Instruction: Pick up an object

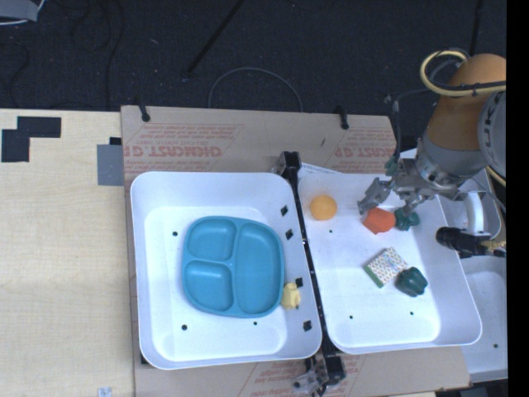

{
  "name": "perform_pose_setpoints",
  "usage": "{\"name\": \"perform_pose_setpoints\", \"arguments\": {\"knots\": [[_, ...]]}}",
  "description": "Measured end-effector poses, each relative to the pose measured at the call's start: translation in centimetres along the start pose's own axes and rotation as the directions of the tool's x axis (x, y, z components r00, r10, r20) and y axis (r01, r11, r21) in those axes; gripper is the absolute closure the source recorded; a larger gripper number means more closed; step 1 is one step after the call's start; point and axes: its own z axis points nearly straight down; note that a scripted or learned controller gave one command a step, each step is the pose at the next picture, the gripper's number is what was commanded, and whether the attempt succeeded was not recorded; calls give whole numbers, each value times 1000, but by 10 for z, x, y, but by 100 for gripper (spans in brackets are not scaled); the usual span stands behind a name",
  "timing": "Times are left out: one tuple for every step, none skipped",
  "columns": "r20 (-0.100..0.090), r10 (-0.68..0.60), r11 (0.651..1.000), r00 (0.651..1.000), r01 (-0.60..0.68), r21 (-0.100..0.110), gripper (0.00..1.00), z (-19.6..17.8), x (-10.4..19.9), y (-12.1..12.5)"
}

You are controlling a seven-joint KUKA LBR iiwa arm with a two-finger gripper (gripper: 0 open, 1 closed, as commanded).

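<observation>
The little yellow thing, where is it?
The small yellow object lies in the left bin, near that bin's right wall, touching the lower right edge of the blue divided plate.

- Light is even and fairly bright over the bench; the floor above it stays dark.
- The two white bins (pixel 145 222) read near-white with mild glare on their floors, and only faint, soft shadows fall beside the blue plate (pixel 233 265).
- Sharpness is moderate: small things look slightly soft and grainy.
- Straight edges show no clear bending toward the frame borders.
</observation>
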Motion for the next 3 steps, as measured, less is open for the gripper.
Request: {"name": "perform_pose_setpoints", "arguments": {"knots": [[2,-2,1000,1000,2,-14,0,-9,0,3],[1,-2,1000,1000,2,-8,0,53,4,-5],[2,-1,1000,1000,1,-11,0,97,5,-4]]}}
